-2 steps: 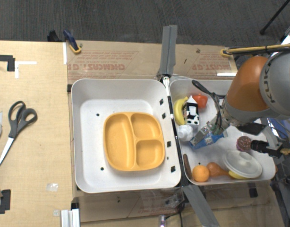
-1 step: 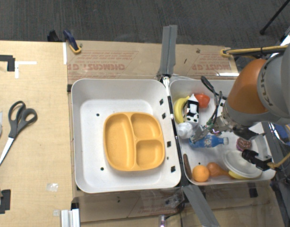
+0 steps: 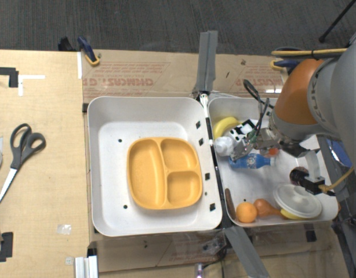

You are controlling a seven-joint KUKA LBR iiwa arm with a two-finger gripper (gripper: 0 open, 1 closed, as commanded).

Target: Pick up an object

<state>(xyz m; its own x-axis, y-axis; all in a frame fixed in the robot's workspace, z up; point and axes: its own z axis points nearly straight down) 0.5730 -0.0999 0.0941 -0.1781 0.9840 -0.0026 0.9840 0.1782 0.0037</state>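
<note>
Bottle (image 3: pixel 251 161): our likeliest pick, blue-white, lying flat mid right bin (image 3: pixel 242 196), just under the gripper (image 3: pixel 243 149).
Near: orange ball (image 3: pixel 246 212) + white lid (image 3: pixel 298 201) at the bin's front edge.
Mid: gripper low over the bottle; we can't tell its opening or whether it has anything.
Handling: we reckon light, thin plastic, prob crushable and slick; take it across the body, not the cap end.
Far: banana (image 3: pixel 225 124) at the back wall.
Left bin (image 3: pixel 102 172): yellow divided plate (image 3: pixel 164 172).
</note>
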